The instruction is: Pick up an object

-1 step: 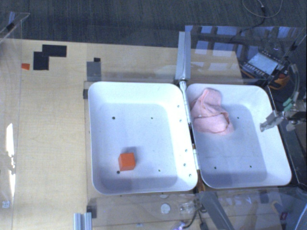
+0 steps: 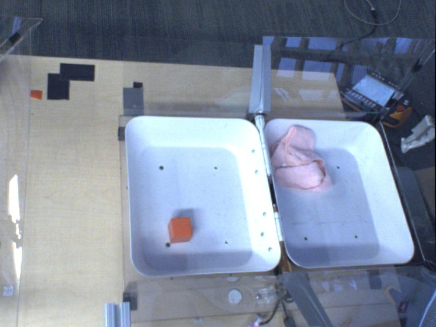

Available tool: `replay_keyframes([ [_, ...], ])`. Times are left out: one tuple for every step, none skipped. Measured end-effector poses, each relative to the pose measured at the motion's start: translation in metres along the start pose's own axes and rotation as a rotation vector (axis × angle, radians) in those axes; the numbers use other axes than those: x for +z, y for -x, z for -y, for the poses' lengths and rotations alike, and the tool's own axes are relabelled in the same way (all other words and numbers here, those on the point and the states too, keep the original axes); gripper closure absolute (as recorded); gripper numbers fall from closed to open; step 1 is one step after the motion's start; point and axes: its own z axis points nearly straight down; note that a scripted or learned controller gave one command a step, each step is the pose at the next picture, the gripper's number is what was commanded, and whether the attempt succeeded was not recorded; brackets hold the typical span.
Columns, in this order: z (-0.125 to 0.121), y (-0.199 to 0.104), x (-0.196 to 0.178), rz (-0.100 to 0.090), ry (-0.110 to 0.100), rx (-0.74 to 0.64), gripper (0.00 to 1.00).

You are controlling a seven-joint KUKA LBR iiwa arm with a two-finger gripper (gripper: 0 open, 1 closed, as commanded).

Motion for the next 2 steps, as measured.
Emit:
replay_keyframes([
  [0.028,-0.023,-0.036,0.001,0.004,0.037,0.0],
  [0.02,-0.003,0.05,-0.003,-0.007,-0.108,0.0],
])
